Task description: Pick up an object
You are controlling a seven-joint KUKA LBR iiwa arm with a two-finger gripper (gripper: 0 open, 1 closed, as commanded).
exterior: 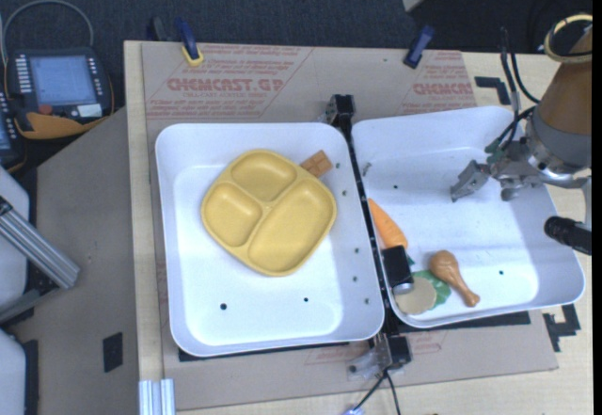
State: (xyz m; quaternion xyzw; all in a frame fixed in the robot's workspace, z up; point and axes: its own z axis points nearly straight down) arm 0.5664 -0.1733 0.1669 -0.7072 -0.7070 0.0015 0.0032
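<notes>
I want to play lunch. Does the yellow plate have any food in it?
Empty. All three sections of the yellow divided plate show bare yellow. It sits right-side up in the left bin.

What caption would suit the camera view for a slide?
Gripper hovers over the right bin, apart from the carrot and drumstick; a yellow divided plate fills the left bin.

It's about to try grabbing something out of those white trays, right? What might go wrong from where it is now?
The toys in the right bin are bunched in its near-left corner: the carrot, a black block and the drumstick. The fingers could hit the bin wall or nudge a neighbour instead of gripping. The gripper hangs over bare floor, so closing there would likely catch nothing.
</notes>
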